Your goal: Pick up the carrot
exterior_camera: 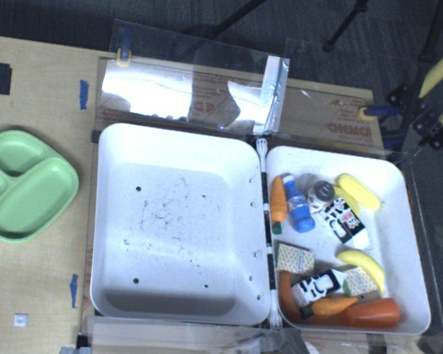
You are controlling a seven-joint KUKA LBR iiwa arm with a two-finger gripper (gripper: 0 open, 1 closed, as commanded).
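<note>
1. at the near edge, the wooden bench (16,283) carries black corner marks and bits of blue tape to the left of the bins.
2. the right bin (418,236) holds a crowd of things. against its near wall lies a long red piece (373,313), and just left of it, touching it, is the carrot (334,306), orange and tapered, lying almost flat with its thin end pointing right.
3. a darker brown-orange piece (287,296) curves along the bin's near left corner, beside the carrot's thick end.
4. a black-and-white patterned packet (316,286) rests over the carrot's left part, with a speckled tan square (295,259) just behind it.
5. a banana (363,266) lies in the middle right of the bin, past the carrot.
6. farther back are a black, white and red packet (343,218), a blue bottle (299,207) and a second orange carrot-like piece (279,201) that lies along the bin's left wall.
7. a yellow fruit (357,193) and a small grey round thing (321,192) sit near the far wall.
8. the left bin (107,198) shows faint dark specks on its floor.
9. a green divided plate (16,185) sits on the bench, well left of both bins.
10. a clear plastic panel (192,88) stands behind the bins.
11. the gripper's state cannot be told from this view.
</note>
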